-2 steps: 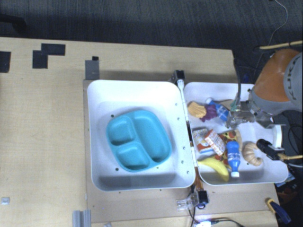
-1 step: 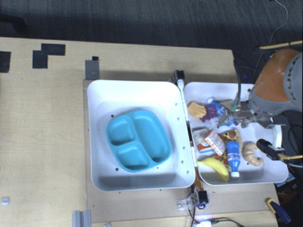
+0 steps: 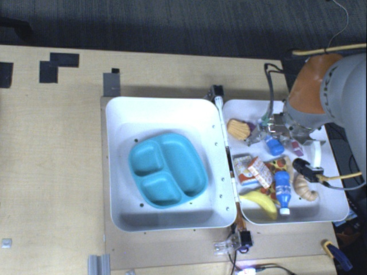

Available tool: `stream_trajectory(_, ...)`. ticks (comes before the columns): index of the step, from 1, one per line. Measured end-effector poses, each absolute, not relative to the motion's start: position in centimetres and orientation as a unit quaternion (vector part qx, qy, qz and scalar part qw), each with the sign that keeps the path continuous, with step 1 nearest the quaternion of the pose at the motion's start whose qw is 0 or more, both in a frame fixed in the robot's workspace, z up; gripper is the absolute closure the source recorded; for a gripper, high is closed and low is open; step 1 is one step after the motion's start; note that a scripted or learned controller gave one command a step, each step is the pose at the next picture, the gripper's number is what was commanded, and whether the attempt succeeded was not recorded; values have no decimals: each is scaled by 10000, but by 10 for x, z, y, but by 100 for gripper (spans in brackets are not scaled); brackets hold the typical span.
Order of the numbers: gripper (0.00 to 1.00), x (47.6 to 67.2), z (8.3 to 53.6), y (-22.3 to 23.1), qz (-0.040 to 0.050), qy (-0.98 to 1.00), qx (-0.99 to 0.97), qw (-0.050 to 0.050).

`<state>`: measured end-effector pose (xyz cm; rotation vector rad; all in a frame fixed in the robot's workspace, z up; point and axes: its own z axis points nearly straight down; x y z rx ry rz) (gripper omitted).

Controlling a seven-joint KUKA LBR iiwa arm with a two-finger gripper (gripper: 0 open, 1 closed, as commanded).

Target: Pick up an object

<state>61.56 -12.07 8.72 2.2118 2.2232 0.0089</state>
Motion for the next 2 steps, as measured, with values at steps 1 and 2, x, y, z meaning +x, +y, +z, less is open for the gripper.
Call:
stream_trajectory(1,100,618,100,-121,45,7100,7042,51)
stream_trajectory(2,100,595,186,-44,23,7096,7046,13)
